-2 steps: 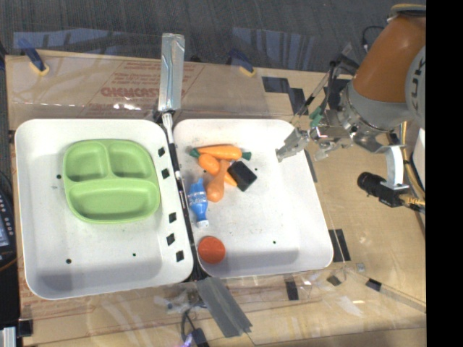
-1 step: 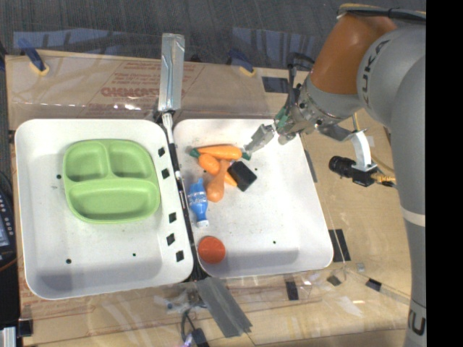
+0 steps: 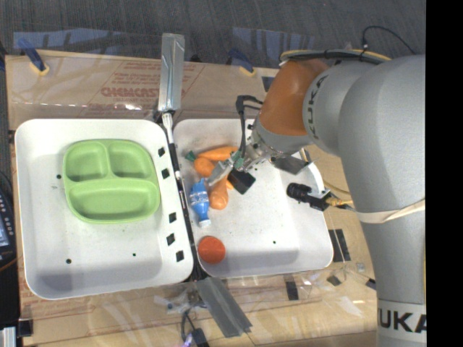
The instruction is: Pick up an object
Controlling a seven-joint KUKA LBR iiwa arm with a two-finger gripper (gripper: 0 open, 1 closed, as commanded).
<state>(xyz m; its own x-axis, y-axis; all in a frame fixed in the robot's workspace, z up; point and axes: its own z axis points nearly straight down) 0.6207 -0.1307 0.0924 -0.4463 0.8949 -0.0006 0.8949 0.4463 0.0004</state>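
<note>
Beside the central divider [image 3: 176, 186], on its right in the camera view, sits the right bin [image 3: 289, 244], holding the candidate objects in a cluster against its left wall: one orange carrot-like piece [image 3: 215, 153] lying roughly across the bin, a second orange piece [image 3: 219, 195] below it slanting down toward the divider, a small blue-and-white bottle [image 3: 200, 202] with its long axis running nearly parallel to the divider, and an orange-red ball [image 3: 212, 249] further down, apart from the rest and near the bin's lower wall. Gripper [image 3: 239, 173]: low over the cluster, just right of the two orange pieces and close against them; a dark finger pad projects toward the lower piece. Whether the fingers are open or closed cannot be told, and no object is seen between them. Nearest thing to the tool, by judgement: the slanted orange piece, lying just to its left and slightly below. Arm: enters from the right, orange band [image 3: 286, 100] above the wrist, wrist pitched downward and toward the divider. Left of the divider: left bin [image 3: 43, 266] with a green compartment plate [image 3: 112, 179], well apart from the gripper.
</note>
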